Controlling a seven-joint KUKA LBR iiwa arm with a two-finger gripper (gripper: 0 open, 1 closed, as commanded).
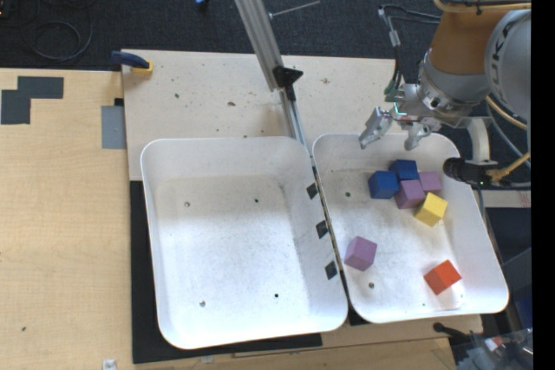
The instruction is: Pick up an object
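The right bin (pixel 486 290) holds several small blocks. Two blue cubes (pixel 392 178) sit in a cluster with two purple blocks (pixel 414 189) and a yellow cube (pixel 431 209) near its far side. A lone purple cube (pixel 360 253) lies near the divider, and a red-orange cube (pixel 443 276) lies at the front right. My gripper (pixel 396 133) hangs above the bin's far rim, behind the cluster, open, with nothing between its fingers.
The left bin (pixel 173 186) stands beside the right one, with black clips (pixel 322 228) along the shared edge. A slanted aluminium post (pixel 258 22) rises behind the bins. A blue and yellow clamp (pixel 132 61) lies at the board's far left corner.
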